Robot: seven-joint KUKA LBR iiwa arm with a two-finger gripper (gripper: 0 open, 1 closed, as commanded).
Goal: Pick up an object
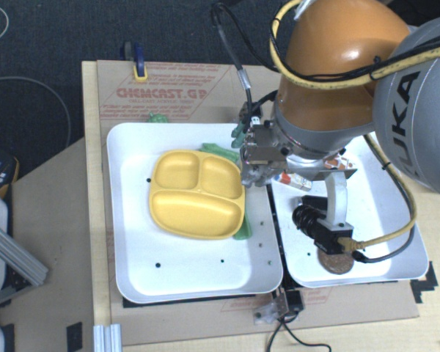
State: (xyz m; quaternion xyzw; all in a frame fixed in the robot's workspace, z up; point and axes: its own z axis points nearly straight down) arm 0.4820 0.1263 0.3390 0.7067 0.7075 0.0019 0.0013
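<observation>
a view from above of a table topped with a brown board that carries two shallow white bins side by side. the left bin holds a yellow plate with three compartments, lying flat a little to the right of the bin's middle. a green thing pokes out from under the plate's far right edge, and more green shows at its near right edge. the right bin holds a brown disc close to its near edge.

the grey and orange arm reaches in from the right and covers the far part of the right bin. its pincer sits over the strip where the two bins meet, just beside the plate's right edge. whether the pincer is open or closed cannot be told, and nothing is seen gripped in it.

a blue and yellow clamp sits on the far left edge of the board.
</observation>
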